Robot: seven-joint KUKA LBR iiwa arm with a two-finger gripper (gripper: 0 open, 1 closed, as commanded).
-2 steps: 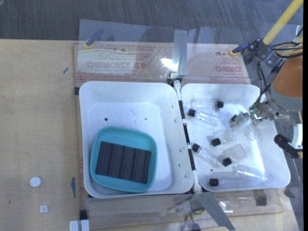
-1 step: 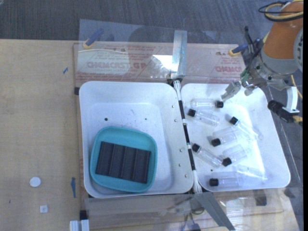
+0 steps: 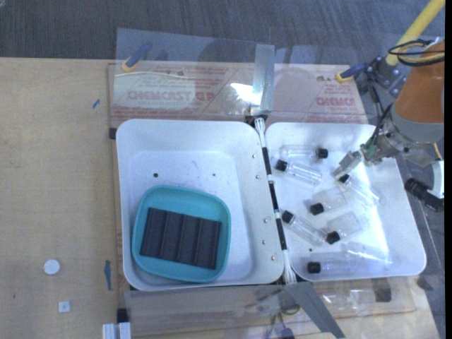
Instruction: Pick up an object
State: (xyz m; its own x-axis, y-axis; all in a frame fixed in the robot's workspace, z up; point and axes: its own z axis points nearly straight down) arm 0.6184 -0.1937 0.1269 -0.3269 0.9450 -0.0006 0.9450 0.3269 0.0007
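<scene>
I see the gripper [image 3: 351,162] over the upper right part of the right bin [image 3: 409,256], just above one clear vial [image 3: 357,188]; I cannot tell its state. More black-capped vials [image 3: 326,207] lie scattered across that bin. Left of it, the left bin [image 3: 183,143] holds a teal tray [image 3: 181,233].

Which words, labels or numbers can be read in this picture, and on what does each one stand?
"CHEMCAST": red print on the left clear sheet behind the left bin; the letters after it are blurred.
Red print on the right clear sheet behind the right bin: too blurred to read.
No readable text on the teal tray or the vials.
</scene>
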